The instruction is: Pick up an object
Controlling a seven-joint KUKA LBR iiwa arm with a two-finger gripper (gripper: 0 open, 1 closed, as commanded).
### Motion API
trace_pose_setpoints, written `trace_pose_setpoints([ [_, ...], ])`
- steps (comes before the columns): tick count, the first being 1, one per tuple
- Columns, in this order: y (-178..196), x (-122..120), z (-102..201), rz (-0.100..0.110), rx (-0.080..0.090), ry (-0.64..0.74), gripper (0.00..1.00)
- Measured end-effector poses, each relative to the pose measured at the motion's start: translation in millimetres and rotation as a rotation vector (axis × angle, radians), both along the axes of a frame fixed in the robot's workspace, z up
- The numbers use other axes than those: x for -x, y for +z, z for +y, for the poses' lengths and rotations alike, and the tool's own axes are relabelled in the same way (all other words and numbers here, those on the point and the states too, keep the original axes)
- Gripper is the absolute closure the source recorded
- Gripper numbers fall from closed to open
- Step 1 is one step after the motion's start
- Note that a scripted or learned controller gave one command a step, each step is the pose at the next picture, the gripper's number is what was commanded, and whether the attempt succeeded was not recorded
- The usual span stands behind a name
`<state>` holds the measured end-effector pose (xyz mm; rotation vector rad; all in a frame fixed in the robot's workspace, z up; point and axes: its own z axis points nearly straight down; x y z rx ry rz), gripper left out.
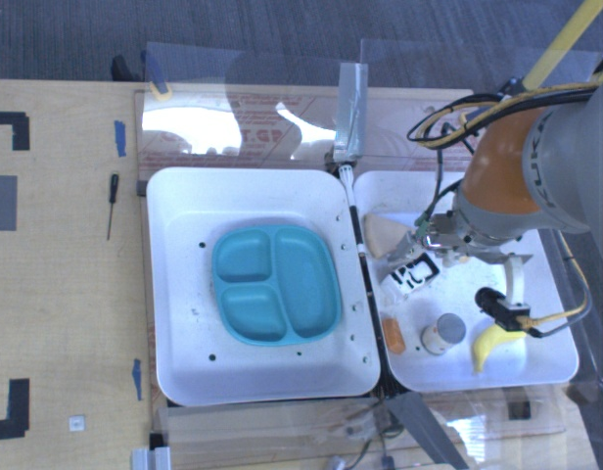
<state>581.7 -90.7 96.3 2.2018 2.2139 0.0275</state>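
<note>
In the right bin [556, 360] lie a yellow banana [491, 345], a small grey-and-white can [443, 333], a small orange piece [392, 336] by the left wall and a tan wedge-shaped object [383, 233] at the upper left. My gripper [413, 270] hangs low over the left part of this bin, just below the tan object and above the can. A white tag with black marks sits at its tip. The grey arm with its orange band [502, 174] covers the bin's upper right part.
The left bin [174, 213] holds a blue divided plate [277, 284]. A black part on a white bracket [501, 306] with a yellow cable hangs from the arm just above the banana. A clear wall [350, 116] stands behind the bins.
</note>
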Motion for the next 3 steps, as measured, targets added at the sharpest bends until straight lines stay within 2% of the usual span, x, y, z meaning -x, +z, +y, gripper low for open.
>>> trace_pose_setpoints([
  [1,7,2,-2,0.005,0.002,-0.004,1.0],
  [2,6,3,-2,0.008,0.002,-0.004,0.0],
  [3,-9,63,-16,0.021,0.0,-0.007,0.0],
])
